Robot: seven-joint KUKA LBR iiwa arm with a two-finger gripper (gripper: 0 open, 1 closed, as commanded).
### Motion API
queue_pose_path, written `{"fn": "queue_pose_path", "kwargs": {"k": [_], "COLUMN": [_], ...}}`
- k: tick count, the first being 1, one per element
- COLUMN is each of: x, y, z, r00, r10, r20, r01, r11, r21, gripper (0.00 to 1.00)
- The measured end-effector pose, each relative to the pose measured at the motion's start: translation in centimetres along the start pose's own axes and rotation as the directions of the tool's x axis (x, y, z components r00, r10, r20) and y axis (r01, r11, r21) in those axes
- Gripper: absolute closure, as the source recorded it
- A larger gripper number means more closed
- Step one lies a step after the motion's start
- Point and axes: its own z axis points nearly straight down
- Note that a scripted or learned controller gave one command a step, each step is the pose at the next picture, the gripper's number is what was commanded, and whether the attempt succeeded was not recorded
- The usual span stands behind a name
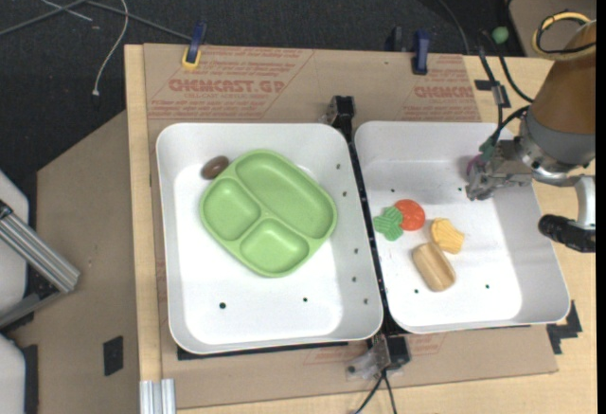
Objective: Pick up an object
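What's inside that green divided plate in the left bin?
The green plate shows three bare compartments with no items in them. A small brown object lies just outside its upper left rim. Whatever is under the plate is covered.

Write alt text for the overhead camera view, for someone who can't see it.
A grey robot arm's gripper hangs over the right white bin, above a small cluster of toy food: a green and red piece, a yellow piece and a tan piece. The left white bin holds a green divided tray with a small brown object beside it.
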Motion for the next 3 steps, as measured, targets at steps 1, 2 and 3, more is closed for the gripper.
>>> {"fn": "queue_pose_path", "kwargs": {"k": [1,2,3], "x": [0.0,6.0,12.2], "y": [0.2,1.2,2.3], "z": [-4.9,-6.1,-5.7], "r00": [1.000,1.000,1.000], "r10": [-0.001,-0.006,-0.006], "r20": [0.000,-0.003,-0.004], "r01": [0.001,0.006,0.006], "r11": [1.000,1.000,1.000], "r21": [-0.001,0.002,0.004], "gripper": [1.00,1.00,1.00]}}
